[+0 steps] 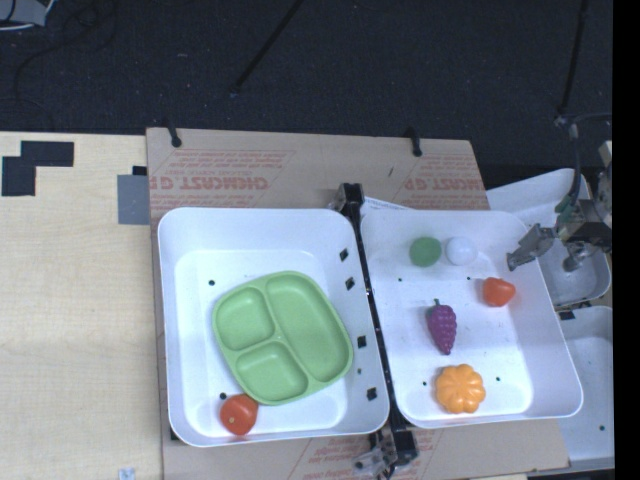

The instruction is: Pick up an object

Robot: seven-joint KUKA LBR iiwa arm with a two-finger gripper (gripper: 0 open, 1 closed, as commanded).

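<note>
Orange pumpkin toy (460,388) sits well off from the tool (545,243), whose finger state I cannot tell, hanging at the bin rim (545,268) just beside the small red tomato (498,291); risk: clipping the rim, knocking tomato away.

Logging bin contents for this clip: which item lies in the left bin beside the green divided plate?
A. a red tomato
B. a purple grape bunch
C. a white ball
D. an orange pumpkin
A: the tomato sits in the left bin at the plate's lower left corner; the grapes, pumpkin and ball lie in the right bin.
</note>
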